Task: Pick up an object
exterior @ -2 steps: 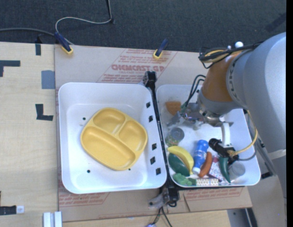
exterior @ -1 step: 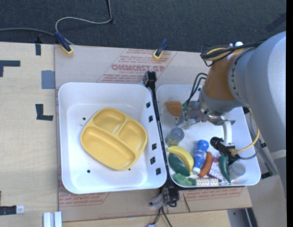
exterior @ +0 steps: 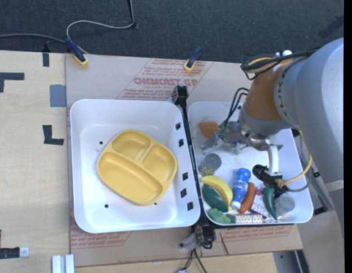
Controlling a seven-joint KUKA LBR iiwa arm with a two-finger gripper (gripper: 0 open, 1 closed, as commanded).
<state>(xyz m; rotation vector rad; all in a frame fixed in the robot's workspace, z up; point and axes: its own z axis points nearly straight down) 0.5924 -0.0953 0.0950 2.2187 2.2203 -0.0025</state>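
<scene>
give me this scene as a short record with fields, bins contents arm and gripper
left bin: holds a yellow divided plate
right bin: holds a banana, blue bottle, round grey lid, orange piece and other small items crowded at the near end
arm: reaches in from the right, over the right bin
gripper: low over the far half of the right bin, near the orange piece and grey lid; nothing seen held

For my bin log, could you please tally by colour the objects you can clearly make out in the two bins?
Yellow: 2, the tray and the banana
Blue: 1, the bottle
Orange: 1, an orange piece
Red: 1, a sausage-like piece
Green: 1, a leafy piece
Total: 6; other items are too small to tell.
</scene>
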